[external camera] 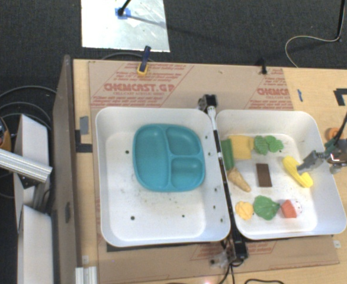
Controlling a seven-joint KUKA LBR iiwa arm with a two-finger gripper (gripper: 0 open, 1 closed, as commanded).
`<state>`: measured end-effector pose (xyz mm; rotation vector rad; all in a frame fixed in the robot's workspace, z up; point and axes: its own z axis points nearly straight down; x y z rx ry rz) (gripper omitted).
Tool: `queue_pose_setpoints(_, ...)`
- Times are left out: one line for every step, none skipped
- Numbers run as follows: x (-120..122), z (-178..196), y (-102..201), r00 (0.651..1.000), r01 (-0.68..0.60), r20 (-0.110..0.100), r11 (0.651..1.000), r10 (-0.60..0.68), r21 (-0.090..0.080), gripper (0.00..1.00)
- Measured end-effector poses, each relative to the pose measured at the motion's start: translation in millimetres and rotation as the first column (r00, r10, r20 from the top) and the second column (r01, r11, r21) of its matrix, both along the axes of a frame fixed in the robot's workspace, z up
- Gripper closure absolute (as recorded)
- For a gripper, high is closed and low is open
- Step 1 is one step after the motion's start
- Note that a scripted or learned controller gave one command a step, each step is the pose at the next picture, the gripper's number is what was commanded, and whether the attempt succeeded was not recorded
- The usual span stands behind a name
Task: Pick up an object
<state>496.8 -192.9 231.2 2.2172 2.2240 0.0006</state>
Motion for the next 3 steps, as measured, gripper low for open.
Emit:
queue_pose_setpoints(41,-87,50,1.0,-0.007,-0.004,1.0,0.007,0.004,0.0)
queue_pose_setpoints(67,-150,56,1.0,-0.003,-0.002,1.0,0.003,0.001,0.0)
queue_pose_setpoints(68,-136,55,1.0,-0.002,0.003,1.0,0.002,0.0,1.0)
